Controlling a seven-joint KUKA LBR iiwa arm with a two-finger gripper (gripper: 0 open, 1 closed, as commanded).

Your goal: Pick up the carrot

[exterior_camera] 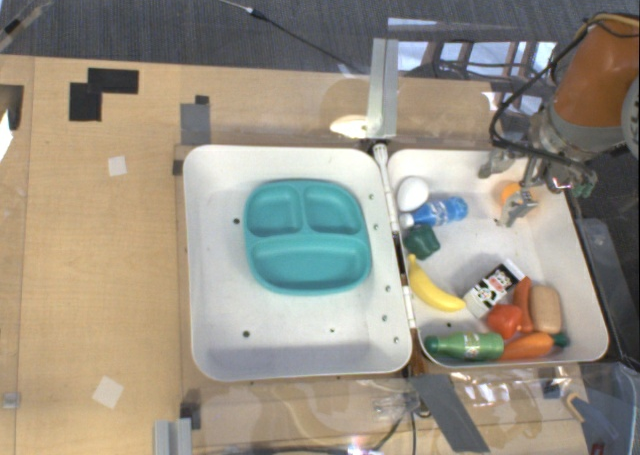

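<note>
Camera view: we log the carrot [529,345] lying long axis roughly left-right in the right bin's [590,288] near corner, well apart from the jaws [519,205] at the far end; jaw state we cannot tell.

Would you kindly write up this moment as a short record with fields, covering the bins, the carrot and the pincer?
left bin: holds a teal divided plate
right bin: holds the food items
carrot: lying near the bin's front right corner, beside a green bottle
other items: banana, blue bottle, white egg
pincer: over the right bin's far right part, apart from the carrot
small orange object: right beside the pincer; held or not, cannot tell
task status: carrot not yet picked up
</note>
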